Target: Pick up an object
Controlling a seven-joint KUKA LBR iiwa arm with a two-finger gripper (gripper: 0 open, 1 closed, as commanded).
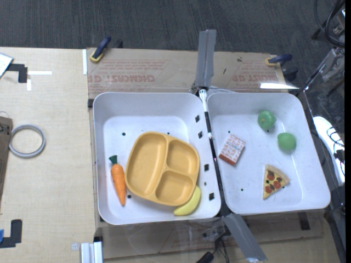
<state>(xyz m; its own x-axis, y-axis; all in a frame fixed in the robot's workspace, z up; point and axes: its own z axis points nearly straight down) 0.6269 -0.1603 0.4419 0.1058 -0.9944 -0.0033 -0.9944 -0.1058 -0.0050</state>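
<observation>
The left bin holds a yellow divided plate, an orange carrot along the plate's left side, and a yellow banana tucked under the plate's lower right rim. In the right bin lie a small pink-and-white box, a green apple, a second green round fruit and a pizza slice.
A roll of grey tape lies on the wooden bench to the left. Blue clamps hold cardboard behind the bins. Cables and metal parts crowd the right edge.
</observation>
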